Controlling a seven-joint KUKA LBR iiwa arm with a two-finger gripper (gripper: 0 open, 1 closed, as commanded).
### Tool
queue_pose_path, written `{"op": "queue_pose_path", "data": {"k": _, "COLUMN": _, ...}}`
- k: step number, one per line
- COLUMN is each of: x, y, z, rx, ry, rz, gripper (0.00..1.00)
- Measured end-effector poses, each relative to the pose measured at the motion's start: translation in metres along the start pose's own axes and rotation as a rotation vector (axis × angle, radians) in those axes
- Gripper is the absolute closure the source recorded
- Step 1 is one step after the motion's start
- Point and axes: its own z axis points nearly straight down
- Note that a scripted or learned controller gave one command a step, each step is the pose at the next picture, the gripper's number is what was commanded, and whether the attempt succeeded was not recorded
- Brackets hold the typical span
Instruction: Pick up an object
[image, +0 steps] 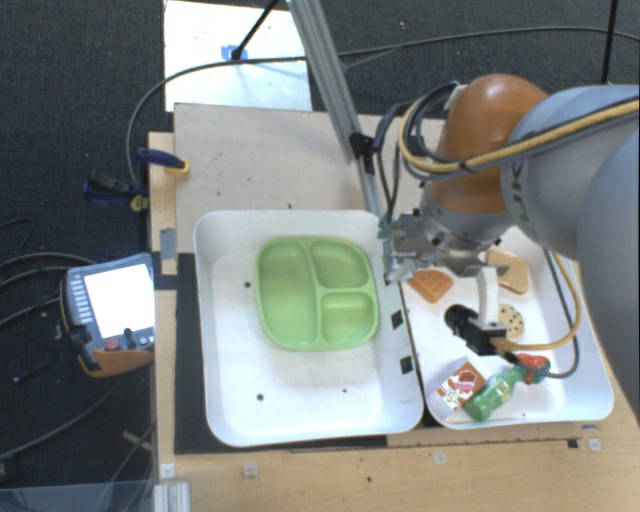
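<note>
Because the gripper (432, 262) hangs low over the waffle (431, 286) with its state impossible to tell, it could nudge the toast (508, 268) or cookie (510, 322) aside.

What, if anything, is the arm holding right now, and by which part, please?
It cannot be told: the end effector sits low over the orange waffle-shaped toy, with the grey arm's wrist hiding any hold.

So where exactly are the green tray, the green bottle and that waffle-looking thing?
green tray (318, 293): camera view, on the divider between its compartments.
green bottle (497, 394): camera view, on the bottle's body.
waffle-looking piece (432, 286): camera view, on its orange gridded face.
</note>
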Motion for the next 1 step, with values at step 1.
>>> {"op": "queue_pose_path", "data": {"k": 1, "x": 0.0389, "y": 0.0249, "z": 0.0085, "rx": 0.0, "ry": 0.001, "rz": 0.0, "gripper": 1.0}}
